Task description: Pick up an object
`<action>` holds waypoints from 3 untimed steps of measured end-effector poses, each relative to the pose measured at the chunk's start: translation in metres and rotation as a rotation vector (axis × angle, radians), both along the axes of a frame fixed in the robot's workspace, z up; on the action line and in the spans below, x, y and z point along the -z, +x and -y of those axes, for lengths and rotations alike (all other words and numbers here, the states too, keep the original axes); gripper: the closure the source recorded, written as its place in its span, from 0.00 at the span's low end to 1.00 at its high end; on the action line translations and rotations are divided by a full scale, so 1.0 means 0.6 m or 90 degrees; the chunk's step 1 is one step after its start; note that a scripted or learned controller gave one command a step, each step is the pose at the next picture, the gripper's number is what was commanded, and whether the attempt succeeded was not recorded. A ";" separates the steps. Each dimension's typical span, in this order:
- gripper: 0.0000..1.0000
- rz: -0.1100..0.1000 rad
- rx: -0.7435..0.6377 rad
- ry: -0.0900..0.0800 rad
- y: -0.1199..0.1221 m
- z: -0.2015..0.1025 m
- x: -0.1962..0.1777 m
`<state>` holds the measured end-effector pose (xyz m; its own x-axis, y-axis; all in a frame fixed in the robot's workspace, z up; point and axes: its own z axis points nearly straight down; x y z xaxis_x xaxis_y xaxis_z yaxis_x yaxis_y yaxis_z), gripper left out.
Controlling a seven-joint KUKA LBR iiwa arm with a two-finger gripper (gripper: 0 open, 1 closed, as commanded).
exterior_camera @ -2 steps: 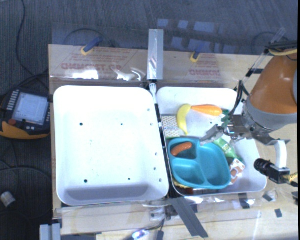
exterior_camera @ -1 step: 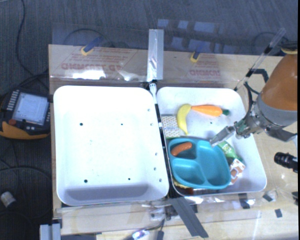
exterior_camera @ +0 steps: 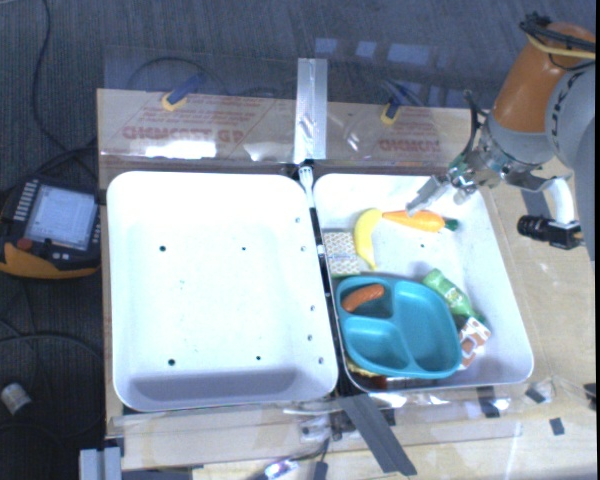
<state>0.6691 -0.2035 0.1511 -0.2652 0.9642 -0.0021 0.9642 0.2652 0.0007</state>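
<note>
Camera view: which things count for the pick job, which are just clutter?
For the job:
gripper, poised over the right bin
carrot
banana
blue divided tray
green packet

Lying about:
left bin
handheld controller on the floor
cables
clear sheet behind the bins

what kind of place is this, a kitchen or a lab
Most likely a robotics lab bench, not a kitchen: two shallow white bins sit side by side, toy food such as a banana and carrot fills the right one, and a control pendant lies on the carpet.
</note>
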 end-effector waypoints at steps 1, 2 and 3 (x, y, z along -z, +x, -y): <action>0.00 -0.001 -0.002 0.000 0.001 -0.009 0.091; 1.00 -0.004 -0.004 -0.002 -0.002 -0.009 0.078; 1.00 0.000 -0.026 0.000 -0.066 -0.083 -0.069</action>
